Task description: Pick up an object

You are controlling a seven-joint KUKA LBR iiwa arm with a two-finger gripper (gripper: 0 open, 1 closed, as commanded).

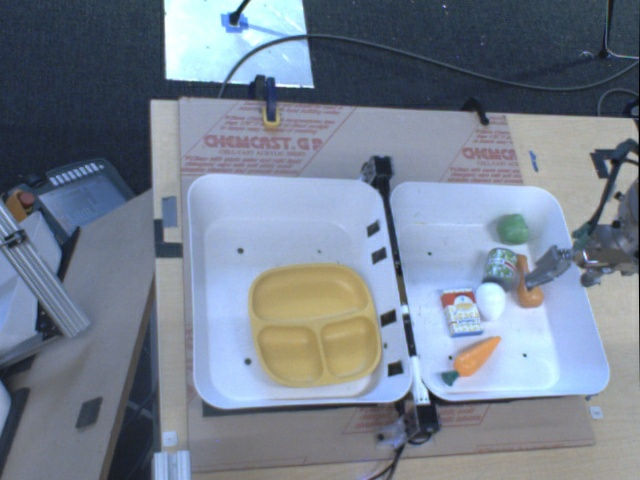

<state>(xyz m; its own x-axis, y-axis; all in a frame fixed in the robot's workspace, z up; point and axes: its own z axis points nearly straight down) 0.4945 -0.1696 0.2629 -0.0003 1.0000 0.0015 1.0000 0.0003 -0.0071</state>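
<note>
The right bin (570, 353) holds a green ball (513, 229), a small can (501, 266), a white egg (491, 299), a red and white box (461, 311), a toy carrot (474, 358) and an orange piece (528, 291). My gripper (562, 264) reaches in over the bin's right rim. Its tip is just right of the can and above the orange piece. I see nothing held in it.
A yellow three-compartment tray (312, 320) lies in the left bin (225, 268). A black divider with clips (392, 268) runs between the bins. A grey device (75, 196) and a metal rail (35, 273) stand off the bench to the left.
</note>
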